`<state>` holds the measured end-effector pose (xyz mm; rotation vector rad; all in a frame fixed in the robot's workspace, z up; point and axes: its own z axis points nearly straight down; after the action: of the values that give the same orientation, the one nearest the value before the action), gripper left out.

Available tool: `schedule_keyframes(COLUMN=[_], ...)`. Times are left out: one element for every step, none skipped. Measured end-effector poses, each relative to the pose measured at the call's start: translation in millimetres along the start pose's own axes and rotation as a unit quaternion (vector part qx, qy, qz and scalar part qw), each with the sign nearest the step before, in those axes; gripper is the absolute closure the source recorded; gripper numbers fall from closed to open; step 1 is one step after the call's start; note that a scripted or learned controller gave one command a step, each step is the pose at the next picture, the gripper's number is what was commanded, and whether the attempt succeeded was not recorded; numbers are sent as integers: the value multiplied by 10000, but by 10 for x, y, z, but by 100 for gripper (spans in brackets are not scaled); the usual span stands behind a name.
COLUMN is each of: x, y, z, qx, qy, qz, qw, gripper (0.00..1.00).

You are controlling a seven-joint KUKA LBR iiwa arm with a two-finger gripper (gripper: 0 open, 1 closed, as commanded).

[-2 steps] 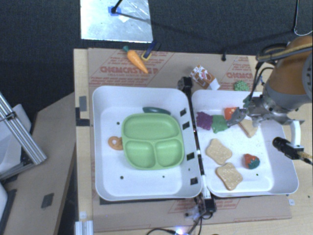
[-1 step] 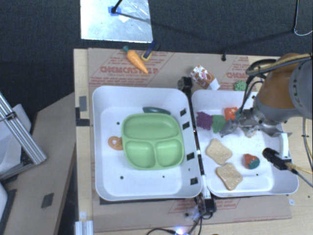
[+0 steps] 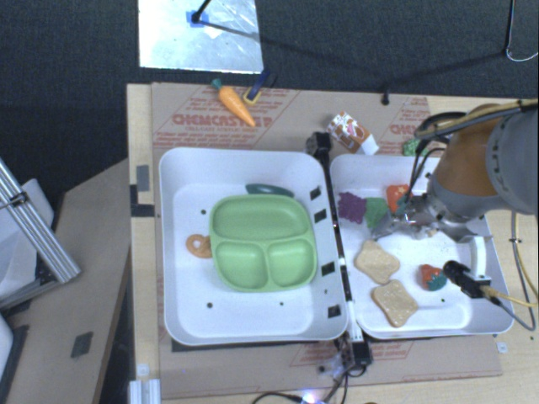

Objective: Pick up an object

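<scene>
Grey arm [image 3: 497,162] bent low over right bin [image 3: 421,318], claw [image 3: 389,222] beside purple toy [image 3: 352,206]

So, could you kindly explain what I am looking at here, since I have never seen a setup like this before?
This is one photo from a camera fixed above a workbench, looking down at a slant. The grey and orange machine on the right is a robot arm; its end effector hangs low over the right bin, near a purple toy and an orange-red toy. I cannot tell whether it holds anything. That bin also contains two bread-shaped pieces and a small red and teal toy. The left bin holds a green divided plate and a small pretzel-like ring. Behind the bins lie a toy carrot and a small carton. The robot's job is simply to pick something up.
</scene>
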<state>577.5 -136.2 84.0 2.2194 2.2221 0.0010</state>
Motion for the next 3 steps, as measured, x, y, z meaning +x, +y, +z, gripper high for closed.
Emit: schedule_keyframes(x=[-4,52,113], y=[9,45,145], z=[-115,-734,-1278], qx=[-19,-20,-25], qy=[-5,-5,-5], qz=[-1,-16,-21], qw=[10000,10000,10000], gripper=[100,100,100])
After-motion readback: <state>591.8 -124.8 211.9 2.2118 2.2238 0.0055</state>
